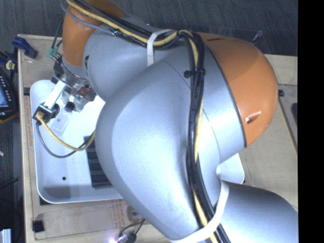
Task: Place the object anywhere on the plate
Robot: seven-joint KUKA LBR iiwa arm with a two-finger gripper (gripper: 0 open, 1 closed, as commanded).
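Object identity cannot be settled from the camera view: two dark things are seen in the left white bin [36, 182], and which of them is the task's thing cannot be told. One is a flat, dark slab with close parallel ribs [97, 167], lying below and to the right of the gripper [54, 111] and partly covered by the arm [167, 135]. The other is a small round dark speck [64, 177] on the smooth bin floor, below the gripper and just left of the slab. A plate cannot be made out with certainty.

The gripper is seen over the upper left part of the bin, as a pale blocky body with black fittings and a translucent piece at its lower end. Whether it is open or closed cannot be told, and nothing is seen held in it.

A thin yellow cable [59, 143] is looped from the gripper down across the bin floor and back towards the slab. The arm's rounded, matt grey shells are crossed by a black and yellow cable bundle [194, 110] bound with white ties. A glossy orange band [81, 32] is seen just above the wrist. The bin is shallow, with rounded corners and a raised rim, and is set on a pale wooden bench [76, 216].
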